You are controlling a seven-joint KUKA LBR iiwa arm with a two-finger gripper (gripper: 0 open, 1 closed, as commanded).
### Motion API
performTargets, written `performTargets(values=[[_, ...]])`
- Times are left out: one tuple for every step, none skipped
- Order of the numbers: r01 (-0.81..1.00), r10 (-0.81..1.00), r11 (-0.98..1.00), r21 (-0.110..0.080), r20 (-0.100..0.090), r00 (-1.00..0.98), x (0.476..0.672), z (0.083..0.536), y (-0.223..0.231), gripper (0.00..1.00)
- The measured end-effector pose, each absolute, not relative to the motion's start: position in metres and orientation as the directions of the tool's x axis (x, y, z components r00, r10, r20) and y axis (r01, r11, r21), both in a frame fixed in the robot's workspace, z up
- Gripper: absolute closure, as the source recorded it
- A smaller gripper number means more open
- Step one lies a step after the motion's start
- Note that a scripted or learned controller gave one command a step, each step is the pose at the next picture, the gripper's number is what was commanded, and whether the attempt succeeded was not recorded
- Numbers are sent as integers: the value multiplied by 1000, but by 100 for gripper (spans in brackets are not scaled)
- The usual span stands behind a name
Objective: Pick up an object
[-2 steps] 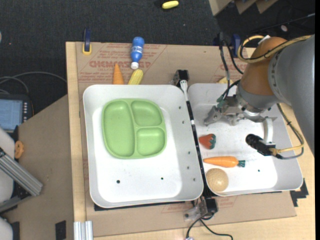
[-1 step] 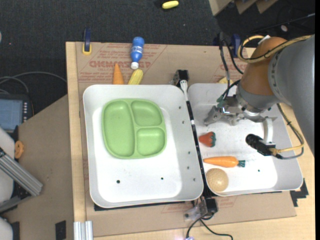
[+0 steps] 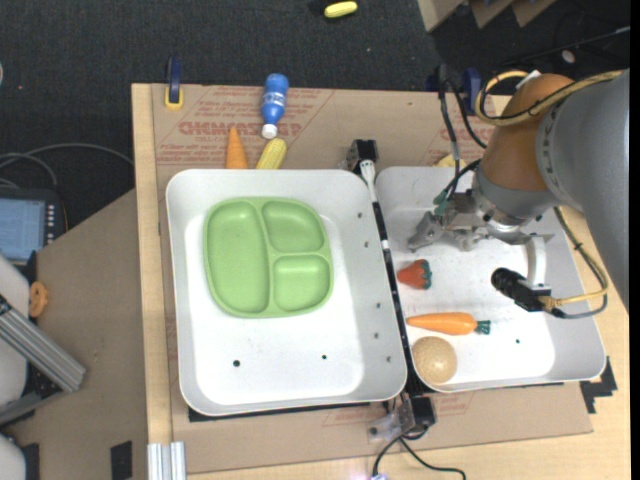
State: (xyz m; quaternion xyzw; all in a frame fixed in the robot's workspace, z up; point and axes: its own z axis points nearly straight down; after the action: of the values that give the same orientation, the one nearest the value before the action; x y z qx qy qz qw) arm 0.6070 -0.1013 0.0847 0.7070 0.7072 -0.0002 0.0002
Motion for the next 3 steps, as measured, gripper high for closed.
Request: performTargets(values=[[1000, 1000, 0, 0, -1, 0, 607, 85, -101, 0], [1000, 1000, 0, 0, -1, 0, 607, 85, -101, 0], [1000, 1000, 0, 0, -1, 0, 607, 85, -101, 0]])
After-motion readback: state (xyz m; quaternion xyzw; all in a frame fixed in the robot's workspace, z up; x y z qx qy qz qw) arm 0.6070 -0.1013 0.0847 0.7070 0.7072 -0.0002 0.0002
